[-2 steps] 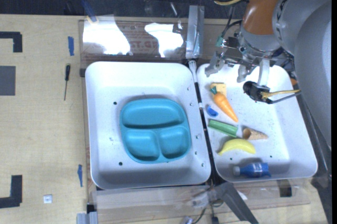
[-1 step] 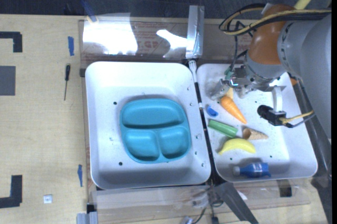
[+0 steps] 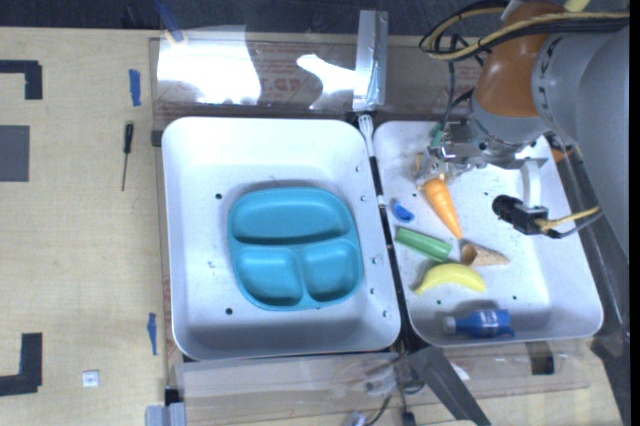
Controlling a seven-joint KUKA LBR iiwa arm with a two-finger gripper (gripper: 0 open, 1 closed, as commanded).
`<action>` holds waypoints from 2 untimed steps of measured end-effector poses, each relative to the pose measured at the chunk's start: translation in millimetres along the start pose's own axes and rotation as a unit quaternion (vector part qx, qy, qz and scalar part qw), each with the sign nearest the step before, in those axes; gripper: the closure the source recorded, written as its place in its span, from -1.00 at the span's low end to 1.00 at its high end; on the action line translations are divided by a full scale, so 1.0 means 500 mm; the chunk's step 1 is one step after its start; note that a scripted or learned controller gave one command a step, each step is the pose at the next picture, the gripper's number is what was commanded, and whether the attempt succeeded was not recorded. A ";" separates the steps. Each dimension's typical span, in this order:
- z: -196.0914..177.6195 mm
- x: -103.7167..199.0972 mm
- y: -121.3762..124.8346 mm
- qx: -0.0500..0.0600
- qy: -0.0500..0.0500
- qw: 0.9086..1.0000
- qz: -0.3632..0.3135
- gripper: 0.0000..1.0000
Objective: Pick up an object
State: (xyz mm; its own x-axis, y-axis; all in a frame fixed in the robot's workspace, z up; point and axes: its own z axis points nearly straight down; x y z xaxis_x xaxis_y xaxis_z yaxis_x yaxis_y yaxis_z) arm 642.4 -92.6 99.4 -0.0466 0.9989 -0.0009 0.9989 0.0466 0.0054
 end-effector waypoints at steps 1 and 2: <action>-0.082 -0.003 -0.069 0.003 0.001 0.993 0.119 1.00; -0.248 0.037 -0.083 -0.001 0.000 0.990 -0.141 1.00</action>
